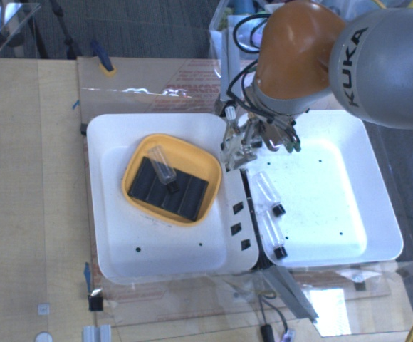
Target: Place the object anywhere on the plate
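Hovering over right shallow white bin (349,191), two-finger gripper (253,144), grip state unclear.
Next: down onto clear plastic tubes (269,198), then across to yellow square plate (139,164).

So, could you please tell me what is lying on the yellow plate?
The yellow plate holds a dark ribbed block, with a clear tube lying across its top. Whatever sits beneath the block is covered.

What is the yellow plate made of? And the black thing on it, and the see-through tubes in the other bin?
The yellow plate looks like smooth plastic: even colour, soft sheen, rounded rim. The black thing seems matte plastic or rubber, dull with ribbed grooves; hard to tell which. The see-through tubes look like clear plastic or glass with black caps; the white bin shows through them.
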Action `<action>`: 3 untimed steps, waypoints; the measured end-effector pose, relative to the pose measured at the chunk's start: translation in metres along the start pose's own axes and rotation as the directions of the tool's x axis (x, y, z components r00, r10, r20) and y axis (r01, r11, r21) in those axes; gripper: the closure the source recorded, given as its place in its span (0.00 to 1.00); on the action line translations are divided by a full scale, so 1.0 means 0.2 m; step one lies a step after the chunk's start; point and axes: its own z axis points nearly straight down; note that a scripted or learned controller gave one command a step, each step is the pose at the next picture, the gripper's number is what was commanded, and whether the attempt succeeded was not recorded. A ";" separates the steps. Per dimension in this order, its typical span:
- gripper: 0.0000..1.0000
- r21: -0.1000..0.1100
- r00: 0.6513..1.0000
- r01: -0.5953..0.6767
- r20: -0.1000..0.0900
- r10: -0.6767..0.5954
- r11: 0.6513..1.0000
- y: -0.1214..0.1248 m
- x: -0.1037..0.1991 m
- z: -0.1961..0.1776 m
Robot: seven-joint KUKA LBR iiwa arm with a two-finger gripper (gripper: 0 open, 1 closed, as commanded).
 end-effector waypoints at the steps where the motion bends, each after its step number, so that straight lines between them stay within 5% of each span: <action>1: 0.00 0.000 1.000 0.000 0.000 0.000 1.000 0.00 0.00 0.00; 2: 0.00 0.002 0.999 0.032 0.005 -0.032 0.999 -0.19 0.05 -0.17; 3: 1.00 0.000 1.000 0.027 0.014 -0.027 1.000 -0.19 0.04 -0.23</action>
